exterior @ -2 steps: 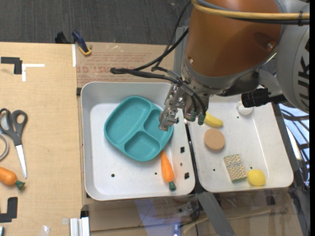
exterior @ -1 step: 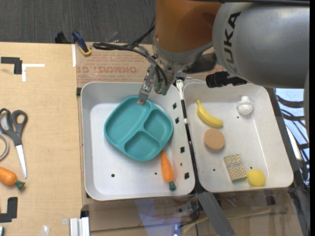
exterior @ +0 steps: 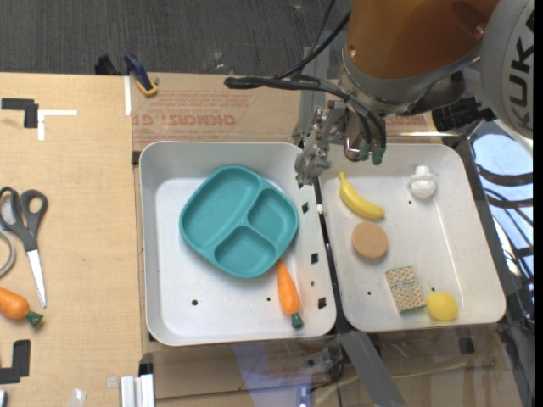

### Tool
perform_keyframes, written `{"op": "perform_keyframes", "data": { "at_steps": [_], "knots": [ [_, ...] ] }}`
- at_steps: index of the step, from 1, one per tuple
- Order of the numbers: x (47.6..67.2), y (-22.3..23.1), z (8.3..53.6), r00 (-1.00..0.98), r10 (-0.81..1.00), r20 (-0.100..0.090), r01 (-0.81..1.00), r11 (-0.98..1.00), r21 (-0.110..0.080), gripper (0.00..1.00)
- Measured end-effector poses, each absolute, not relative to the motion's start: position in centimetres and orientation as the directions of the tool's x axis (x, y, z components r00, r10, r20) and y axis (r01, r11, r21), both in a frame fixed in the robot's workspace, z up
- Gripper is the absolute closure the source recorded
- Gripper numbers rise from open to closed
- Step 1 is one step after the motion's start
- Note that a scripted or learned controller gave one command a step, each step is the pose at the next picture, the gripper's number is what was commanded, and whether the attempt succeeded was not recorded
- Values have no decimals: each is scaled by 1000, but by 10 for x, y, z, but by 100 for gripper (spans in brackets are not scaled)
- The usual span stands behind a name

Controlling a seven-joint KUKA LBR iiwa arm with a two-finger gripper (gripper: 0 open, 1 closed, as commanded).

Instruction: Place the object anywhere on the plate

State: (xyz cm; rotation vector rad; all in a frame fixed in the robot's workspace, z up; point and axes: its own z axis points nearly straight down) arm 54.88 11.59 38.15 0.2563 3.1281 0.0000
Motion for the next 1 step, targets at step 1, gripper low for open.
{"op": "perform_keyframes", "data": {
  "at_steps": [1],
  "knots": [
    [631,49,492,-987,-161,-6,-161,987,-1,100]
  ]
}}
